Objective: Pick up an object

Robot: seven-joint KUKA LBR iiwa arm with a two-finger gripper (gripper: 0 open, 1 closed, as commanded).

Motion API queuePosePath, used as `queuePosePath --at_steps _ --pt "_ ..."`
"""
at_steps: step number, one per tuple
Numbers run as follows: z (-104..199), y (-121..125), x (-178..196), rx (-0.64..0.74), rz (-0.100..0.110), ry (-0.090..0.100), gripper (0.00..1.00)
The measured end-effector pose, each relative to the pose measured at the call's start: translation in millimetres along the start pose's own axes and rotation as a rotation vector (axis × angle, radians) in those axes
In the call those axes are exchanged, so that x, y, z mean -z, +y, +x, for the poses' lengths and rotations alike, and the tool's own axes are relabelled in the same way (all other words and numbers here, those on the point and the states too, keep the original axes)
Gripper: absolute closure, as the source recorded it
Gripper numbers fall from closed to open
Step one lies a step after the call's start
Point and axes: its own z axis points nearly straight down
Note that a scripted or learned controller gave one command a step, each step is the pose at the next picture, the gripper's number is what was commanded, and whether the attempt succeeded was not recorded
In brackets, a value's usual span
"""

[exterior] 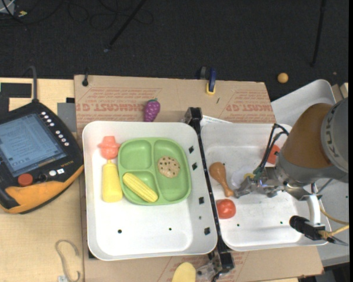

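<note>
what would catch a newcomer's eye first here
The green divided plate in the left bin, holding a corn cob and a cookie. In the right bin, the pincer hovers beside a brown drumstick, near a red tomato.

Grey arm (317,145) low, fingers (245,187) leftward

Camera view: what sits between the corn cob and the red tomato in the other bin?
In the camera view, between the corn cob and the red tomato lie the green tray's rim and the bins' black divider.
</note>
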Motion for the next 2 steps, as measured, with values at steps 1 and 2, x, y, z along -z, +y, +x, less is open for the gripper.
queuePosePath --at_steps 1,2 --pt "-1.6 0.0 11.4 -0.005 -0.001 0.001 1.00" --pt "-8.9 7.1 59.6 0.000 -0.005 -0.002 1.00"
